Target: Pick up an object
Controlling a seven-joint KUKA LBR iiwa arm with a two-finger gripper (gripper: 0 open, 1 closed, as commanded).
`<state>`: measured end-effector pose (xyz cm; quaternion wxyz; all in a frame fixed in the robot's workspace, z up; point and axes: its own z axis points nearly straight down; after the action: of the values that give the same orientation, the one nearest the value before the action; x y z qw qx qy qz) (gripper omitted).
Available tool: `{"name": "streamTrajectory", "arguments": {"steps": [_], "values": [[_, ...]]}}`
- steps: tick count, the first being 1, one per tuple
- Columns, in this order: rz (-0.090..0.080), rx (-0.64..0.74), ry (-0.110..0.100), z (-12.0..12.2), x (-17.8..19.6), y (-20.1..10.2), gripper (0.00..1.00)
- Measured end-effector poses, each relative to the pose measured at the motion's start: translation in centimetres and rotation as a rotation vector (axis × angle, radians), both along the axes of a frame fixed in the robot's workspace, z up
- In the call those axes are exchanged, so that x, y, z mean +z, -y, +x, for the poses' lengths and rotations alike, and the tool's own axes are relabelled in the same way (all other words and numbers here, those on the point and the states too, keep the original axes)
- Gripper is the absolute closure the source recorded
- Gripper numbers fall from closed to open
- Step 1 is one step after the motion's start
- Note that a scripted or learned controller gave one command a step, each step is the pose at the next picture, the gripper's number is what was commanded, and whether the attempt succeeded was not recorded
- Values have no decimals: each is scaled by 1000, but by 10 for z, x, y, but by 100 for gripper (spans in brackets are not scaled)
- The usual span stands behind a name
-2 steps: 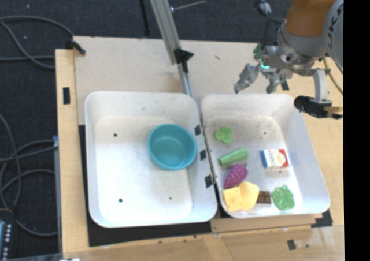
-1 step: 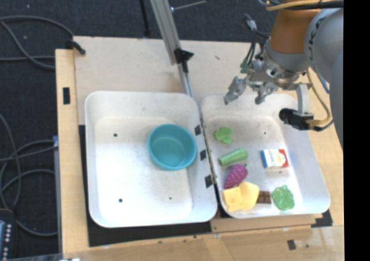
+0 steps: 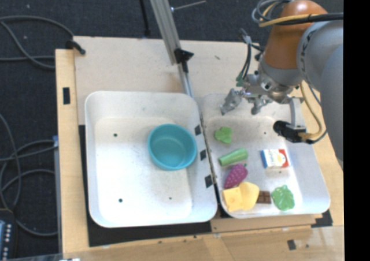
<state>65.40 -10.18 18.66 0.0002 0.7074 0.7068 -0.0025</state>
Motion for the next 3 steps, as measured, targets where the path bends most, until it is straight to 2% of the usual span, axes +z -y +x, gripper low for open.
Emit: {"name": "streamTrajectory", "arguments": {"steps": [1, 2, 3], "values": [[1, 3, -2, 6, -60, -2, 0], [2, 2, 7, 8, -44, -2, 100], [3, -1, 10, 6, 19, 2, 100]]}}
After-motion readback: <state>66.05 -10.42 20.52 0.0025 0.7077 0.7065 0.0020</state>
